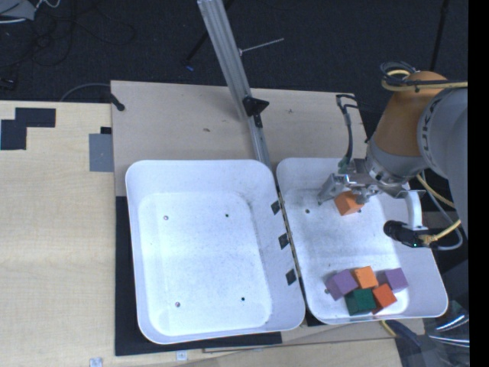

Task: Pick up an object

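A pale wooden tabletop [53, 228] under a dark background carries two shallow white bins side by side. Over the far part of the right bin [321, 243], the tool [348, 192] has its fingers closed around a small orange block [349, 203], which shows between and just under them, above the bin floor. Nearer the camera from the tool, well apart from it, a cluster sits in the same bin's near corner: a purple block [341, 283], an orange cube [365, 276], a green block [360, 303], a red-orange block [383, 296] and another purple one [396, 279], touching one another. To the tool's left lies the left bin [153, 182].
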Robot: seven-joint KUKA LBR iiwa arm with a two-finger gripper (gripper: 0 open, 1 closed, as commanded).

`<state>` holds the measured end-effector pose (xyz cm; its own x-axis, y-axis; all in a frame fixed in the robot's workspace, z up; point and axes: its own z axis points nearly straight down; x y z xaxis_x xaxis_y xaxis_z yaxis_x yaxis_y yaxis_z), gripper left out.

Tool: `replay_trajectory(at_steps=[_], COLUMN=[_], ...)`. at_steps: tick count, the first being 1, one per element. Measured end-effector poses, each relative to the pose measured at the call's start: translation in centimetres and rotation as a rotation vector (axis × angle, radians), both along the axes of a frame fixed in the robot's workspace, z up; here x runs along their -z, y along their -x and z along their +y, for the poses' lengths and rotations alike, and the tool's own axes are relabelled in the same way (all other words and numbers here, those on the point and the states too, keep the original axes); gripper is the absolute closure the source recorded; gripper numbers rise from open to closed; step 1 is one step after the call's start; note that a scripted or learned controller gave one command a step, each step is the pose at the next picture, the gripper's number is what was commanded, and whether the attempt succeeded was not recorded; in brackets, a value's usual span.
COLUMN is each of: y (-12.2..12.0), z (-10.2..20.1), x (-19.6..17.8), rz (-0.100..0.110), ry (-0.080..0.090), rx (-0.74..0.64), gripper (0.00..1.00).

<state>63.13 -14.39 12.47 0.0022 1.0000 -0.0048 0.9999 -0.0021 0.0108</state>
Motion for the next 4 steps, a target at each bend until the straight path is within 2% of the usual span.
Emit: replay_trajectory(at_steps=[1,2,3,4], y=[6.0,4.4,3.7,-1.9], z=[2.4,4.1,1.0,-3.8], x=[-6.1,-22.3,-11.8,2.2], rz=[0.011,0.004,0.021,0.017], ry=[-0.007,-0.004,-0.006,-0.005], rx=[0.0,-0.004,-0.001,-0.002], gripper=[0.0,0.0,0.0,0.0])
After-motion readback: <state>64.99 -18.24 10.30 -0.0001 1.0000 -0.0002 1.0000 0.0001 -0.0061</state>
